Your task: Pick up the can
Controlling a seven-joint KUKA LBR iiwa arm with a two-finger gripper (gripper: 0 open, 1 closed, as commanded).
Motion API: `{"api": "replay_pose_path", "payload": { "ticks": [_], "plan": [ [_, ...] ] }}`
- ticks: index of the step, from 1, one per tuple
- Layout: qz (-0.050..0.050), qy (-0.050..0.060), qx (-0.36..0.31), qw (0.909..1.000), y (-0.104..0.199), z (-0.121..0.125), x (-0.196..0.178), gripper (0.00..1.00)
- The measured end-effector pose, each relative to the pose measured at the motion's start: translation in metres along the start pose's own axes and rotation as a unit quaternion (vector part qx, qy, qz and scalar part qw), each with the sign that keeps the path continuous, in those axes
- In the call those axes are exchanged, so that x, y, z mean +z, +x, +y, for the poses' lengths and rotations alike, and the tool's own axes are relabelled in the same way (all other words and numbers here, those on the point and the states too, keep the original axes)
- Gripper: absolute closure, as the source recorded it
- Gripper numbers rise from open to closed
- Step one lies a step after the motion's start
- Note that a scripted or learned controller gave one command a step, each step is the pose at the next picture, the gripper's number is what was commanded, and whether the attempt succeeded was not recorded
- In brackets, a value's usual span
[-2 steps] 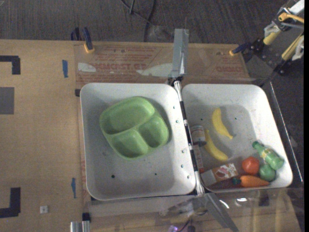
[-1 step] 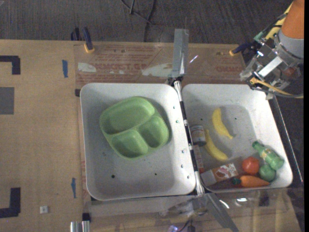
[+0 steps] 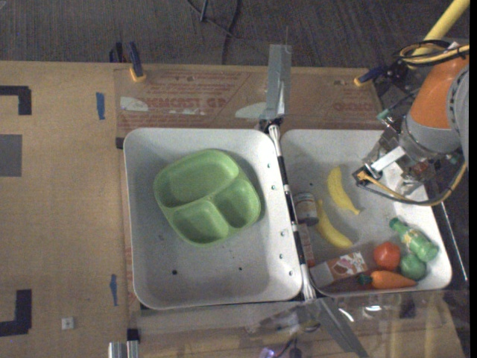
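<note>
- The arm [image 3: 440,110] reaches in from the right and ends above the far right part of the right bin [image 3: 313,155]
- The hand [image 3: 402,167] hangs over the right side of that bin, right of the far banana [image 3: 342,191] and well apart from the can [image 3: 304,207]
- Hand state: it cannot be told whether the hand is open or closed; nothing is seen held in it
- The can is in the right bin, against its left wall, about midway between the far and near edges
- A second banana [image 3: 332,231] lies just right of the can, slightly nearer, with the far banana beyond it
- A bottle with a red and white label [image 3: 340,266] lies on its side along the near edge of the right bin
- A carrot [image 3: 389,280] lies right of that bottle, at the near edge
- A tomato [image 3: 386,255] sits just beyond the carrot, with a green pepper [image 3: 413,266] to its right
- A green bottle with a yellow cap [image 3: 413,239] lies tilted just beyond the pepper
- The left bin [image 3: 223,278] holds a green divided plate [image 3: 207,197] in its far half
- Both bins stand side by side on the counter [image 3: 59,200], their inner walls touching
</note>
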State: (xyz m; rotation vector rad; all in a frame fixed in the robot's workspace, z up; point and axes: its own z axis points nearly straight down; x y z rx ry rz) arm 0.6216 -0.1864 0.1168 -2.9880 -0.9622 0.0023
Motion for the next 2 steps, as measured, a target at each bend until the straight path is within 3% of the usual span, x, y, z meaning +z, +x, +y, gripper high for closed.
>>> {"api": "replay_pose_path", "payload": {
  "ticks": [1, 2],
  "plan": [
    [0.001, -0.002, 0.011, 0.9999, -0.005, 0.041, -0.094, 0.00],
    [0.003, 0.001, -0.067, 0.9978, 0.014, 0.034, 0.009, 0.00]
  ]
}}
